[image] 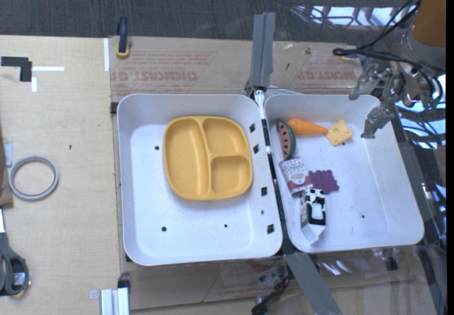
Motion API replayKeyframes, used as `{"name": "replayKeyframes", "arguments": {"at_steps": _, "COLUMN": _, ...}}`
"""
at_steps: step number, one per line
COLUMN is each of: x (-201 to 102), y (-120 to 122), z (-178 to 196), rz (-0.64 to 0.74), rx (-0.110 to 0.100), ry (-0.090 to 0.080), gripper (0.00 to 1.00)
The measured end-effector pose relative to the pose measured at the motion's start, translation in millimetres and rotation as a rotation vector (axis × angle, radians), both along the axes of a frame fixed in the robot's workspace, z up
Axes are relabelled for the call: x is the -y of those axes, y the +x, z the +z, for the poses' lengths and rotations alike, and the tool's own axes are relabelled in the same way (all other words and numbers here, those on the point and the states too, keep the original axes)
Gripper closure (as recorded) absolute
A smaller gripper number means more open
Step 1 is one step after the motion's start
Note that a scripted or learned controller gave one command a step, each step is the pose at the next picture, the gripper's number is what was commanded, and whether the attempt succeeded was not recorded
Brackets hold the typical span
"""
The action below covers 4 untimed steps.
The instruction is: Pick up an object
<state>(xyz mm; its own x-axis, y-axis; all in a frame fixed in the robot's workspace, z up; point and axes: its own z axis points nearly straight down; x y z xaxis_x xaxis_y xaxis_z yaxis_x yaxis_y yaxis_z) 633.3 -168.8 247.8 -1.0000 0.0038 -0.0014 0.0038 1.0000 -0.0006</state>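
Note:
The right bin (pixel 383 200) holds an orange carrot (pixel 308 126), a yellow cheese wedge (pixel 340 133), a watermelon slice (pixel 286 139), a small printed packet (pixel 293 172), a purple grape bunch (pixel 323 180) and a black-and-white carton (pixel 314 211). My gripper (pixel 364 109) hangs over the bin's far right corner, just right of the cheese wedge and above the bin floor. Its fingers stand open with nothing between them. The grey arm with its orange band enters from the upper right.
A yellow divided plate (pixel 208 157) lies in the left bin (pixel 142 221). A grey ring (pixel 32 177) and scissors (pixel 10 272) rest on the wooden bench at left. Cables run along the right bin's far edge.

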Motion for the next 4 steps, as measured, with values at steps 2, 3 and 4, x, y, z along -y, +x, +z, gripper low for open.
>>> {"name": "replayKeyframes", "arguments": {"at_steps": 2, "x": -58.8, "y": 15.6, "z": -156.6, "rz": -0.544, "rx": -0.001, "ry": 0.0, "gripper": 0.0}}
{"name": "replayKeyframes", "arguments": {"at_steps": 3, "x": -59.5, "y": 16.6, "z": -147.7, "rz": -0.54, "rx": 0.001, "ry": -0.001, "gripper": 1.0}}
{"name": "replayKeyframes", "arguments": {"at_steps": 4, "x": -126.9, "y": 19.0, "z": -56.9, "rz": -0.542, "rx": 0.0, "ry": 0.0, "gripper": 1.0}}
